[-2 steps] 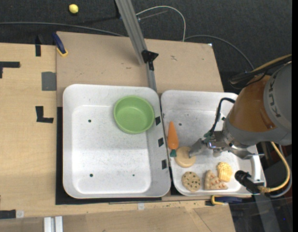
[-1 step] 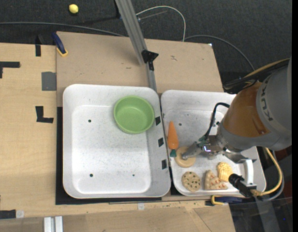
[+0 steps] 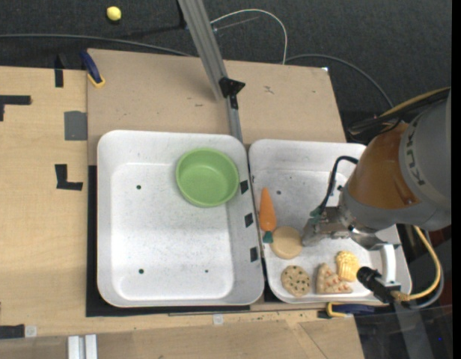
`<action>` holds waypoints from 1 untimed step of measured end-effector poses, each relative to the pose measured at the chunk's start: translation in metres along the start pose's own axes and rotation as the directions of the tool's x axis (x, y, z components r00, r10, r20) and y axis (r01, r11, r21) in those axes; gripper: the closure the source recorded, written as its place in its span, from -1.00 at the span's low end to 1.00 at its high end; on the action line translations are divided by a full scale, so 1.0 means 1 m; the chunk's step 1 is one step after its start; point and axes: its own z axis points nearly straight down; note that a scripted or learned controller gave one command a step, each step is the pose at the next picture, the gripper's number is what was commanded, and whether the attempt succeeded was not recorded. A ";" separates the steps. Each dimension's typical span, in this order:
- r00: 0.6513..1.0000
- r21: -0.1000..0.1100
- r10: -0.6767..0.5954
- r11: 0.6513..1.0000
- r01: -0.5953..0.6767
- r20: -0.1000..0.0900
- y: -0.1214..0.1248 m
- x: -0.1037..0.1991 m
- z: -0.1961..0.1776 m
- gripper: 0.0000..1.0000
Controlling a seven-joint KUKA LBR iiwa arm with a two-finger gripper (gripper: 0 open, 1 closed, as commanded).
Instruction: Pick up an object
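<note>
Tan board forms the bench top point(image 3: 178, 96), which carries two shallow white bins set side by side, their inner rims touching. The left bin point(image 3: 126, 223) is the larger in view and holds a green bowl point(image 3: 207, 177), upright, near its upper right corner. The right bin point(image 3: 290, 163) holds the small food-shaped items, grouped toward its lower half.

The arm point(image 3: 399, 178) (grey, with an orange band above the wrist) enters from the right and reaches down over the right bin. The gripper point(image 3: 314, 234) sits low inside that bin, just right of a round tan bun-like piece point(image 3: 287, 242). Whether the gripper is released or clenched cannot be told from this angle, and no item is seen between its tips.

An orange carrot point(image 3: 267, 209) lies along the bin's left wall, its lower end touching the tan piece. Near the front edge lie a speckled cookie point(image 3: 295, 280), a pale orange wedge-shaped item point(image 3: 329, 281) and a yellow corn piece point(image 3: 346, 264).

A small yellow ball point(image 3: 114, 13) lies on the dark floor, well apart from the bench.
</note>
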 end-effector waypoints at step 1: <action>1.000 0.000 0.001 1.000 -0.001 0.004 -0.001 0.001 -0.041 1.00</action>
